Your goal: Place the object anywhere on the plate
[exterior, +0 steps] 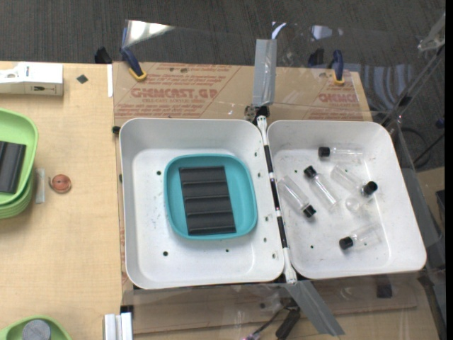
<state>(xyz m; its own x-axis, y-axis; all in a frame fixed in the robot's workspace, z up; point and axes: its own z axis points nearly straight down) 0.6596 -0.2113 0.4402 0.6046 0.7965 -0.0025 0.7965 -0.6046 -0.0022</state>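
Observation:
A teal plate [244,197] with a dark ribbed insert [207,198] lies in the middle of the left white bin [141,261]. In the right white bin [396,253] lie several clear plastic vials with black caps: one near the back [338,151], one in the middle [318,183], one at the left [297,198], one at the right [356,183] and one toward the front [359,237]. All the vials lie on their sides, apart from each other.
Left of the bins, a green tray [25,161] sits on the wooden bench, with a small round brown piece [61,183] beside it. A white box [32,78] lies at the back left. Cardboard [184,91] and clamps [132,62] stand behind the bins.

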